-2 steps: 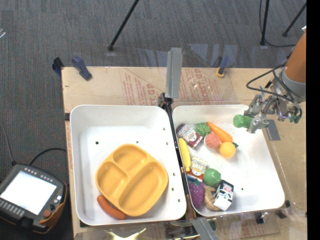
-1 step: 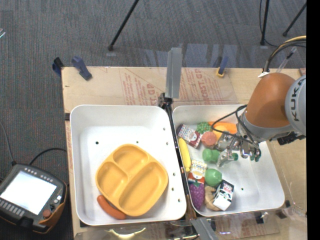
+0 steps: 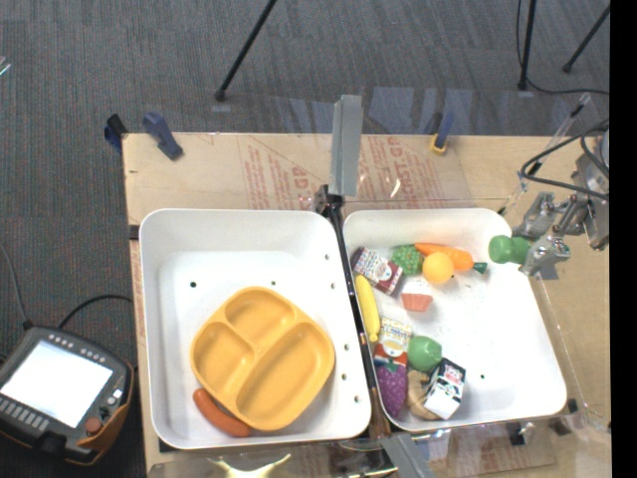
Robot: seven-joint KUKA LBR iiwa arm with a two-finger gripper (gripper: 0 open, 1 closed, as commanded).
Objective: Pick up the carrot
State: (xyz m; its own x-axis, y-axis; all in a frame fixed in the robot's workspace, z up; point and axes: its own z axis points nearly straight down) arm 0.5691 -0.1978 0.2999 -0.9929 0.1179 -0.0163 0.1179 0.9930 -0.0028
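1. Your bench (image 3: 249, 167) is bare plywood on dark grey carpet (image 3: 100, 48), with tripod legs behind.
2. The carrot (image 3: 450, 255) lies near the right bin's (image 3: 518, 347) far wall, touching an orange ball (image 3: 437, 268).
3. The gripper (image 3: 545, 239) hovers over that bin's right rim; you cannot tell how its fingers stand.
4. Open floor lies right of the toys.

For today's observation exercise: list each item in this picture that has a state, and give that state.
Orange toy carrot: lying in the right bin, beside the orange ball.
Yellow divided plastic plate: upright in the left bin, nothing in its compartments.
Small black-and-white carton: tipped over.
Claw: at the right bin's rim, beside a green toy.
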